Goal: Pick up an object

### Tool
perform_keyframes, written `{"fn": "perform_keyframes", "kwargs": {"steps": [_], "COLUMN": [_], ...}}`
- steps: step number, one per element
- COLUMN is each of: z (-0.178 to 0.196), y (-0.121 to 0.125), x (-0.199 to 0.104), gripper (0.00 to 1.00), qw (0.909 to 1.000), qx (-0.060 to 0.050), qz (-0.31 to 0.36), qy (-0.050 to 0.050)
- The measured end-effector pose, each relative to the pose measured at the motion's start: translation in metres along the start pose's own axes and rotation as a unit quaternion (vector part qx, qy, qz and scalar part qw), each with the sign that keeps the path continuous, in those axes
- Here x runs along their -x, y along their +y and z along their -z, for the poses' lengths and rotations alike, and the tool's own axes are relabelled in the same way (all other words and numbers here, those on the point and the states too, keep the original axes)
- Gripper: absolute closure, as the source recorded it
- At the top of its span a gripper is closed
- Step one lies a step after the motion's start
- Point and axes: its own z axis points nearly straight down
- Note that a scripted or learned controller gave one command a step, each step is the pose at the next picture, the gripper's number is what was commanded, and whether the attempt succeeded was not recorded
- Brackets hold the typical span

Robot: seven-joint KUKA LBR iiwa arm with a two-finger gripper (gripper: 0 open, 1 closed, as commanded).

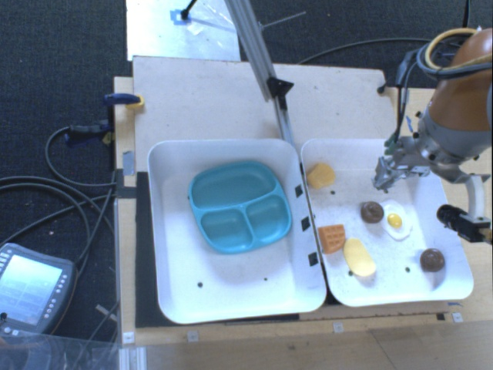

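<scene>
Right bin [454, 287], upper part: gripper [383, 177] above donut [372, 212] | grip state: cannot tell | donut looks light, rigid, smooth; pinch across its rim.

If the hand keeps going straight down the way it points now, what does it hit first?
Probably bare floor of the right bin, just up and left of the brown round piece. The hand points down over that gap, with the fried egg further along. Depth is hard to judge from this slant, so it might clip the brown piece.

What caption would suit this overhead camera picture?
Robot gripper hovers over right bin of toy food, near a fried egg; a blue divided plate fills the left bin.
</scene>
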Motion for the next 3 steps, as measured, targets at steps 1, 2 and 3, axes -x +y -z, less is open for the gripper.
{"fn": "perform_keyframes", "kwargs": {"steps": [1, 2, 3], "z": [0.007, -0.007, -0.021], "y": [0.024, 0.049, 0.066], "x": [-0.049, -0.101, -0.150], "gripper": [1.00, 1.00, 1.00], "qw": [1.0000, 1.0000, 1.0000], "qx": [0.000, 0.000, 0.000], "qz": [0.000, -0.001, -0.001], "qy": [0.000, 0.000, -0.001]}}
